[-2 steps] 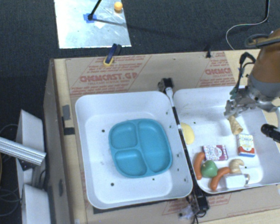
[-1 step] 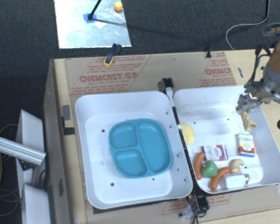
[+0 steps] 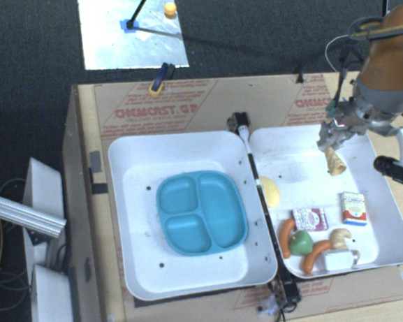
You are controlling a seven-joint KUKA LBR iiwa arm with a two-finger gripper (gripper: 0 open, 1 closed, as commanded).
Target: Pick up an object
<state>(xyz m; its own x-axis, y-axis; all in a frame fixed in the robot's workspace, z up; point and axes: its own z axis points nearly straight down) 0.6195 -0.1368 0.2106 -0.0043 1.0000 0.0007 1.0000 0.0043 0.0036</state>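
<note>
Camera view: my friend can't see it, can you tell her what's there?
A robot gripper hangs over the right white bin with a tan cone-shaped object just under it. Toy foods fill that bin's near end; the left bin holds a blue divided plate.

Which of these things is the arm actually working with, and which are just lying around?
In the job:
two-finger gripper
tan cone-shaped object just below it
small toy items in the right white bin

Lying about:
blue divided plastic plate in the left white bin
silver sheet behind the bench

End effector [image 3: 334,141] fingertips hidden behind tan object [image 3: 335,160]; arm [image 3: 389,56] cut off at right edge.
</note>
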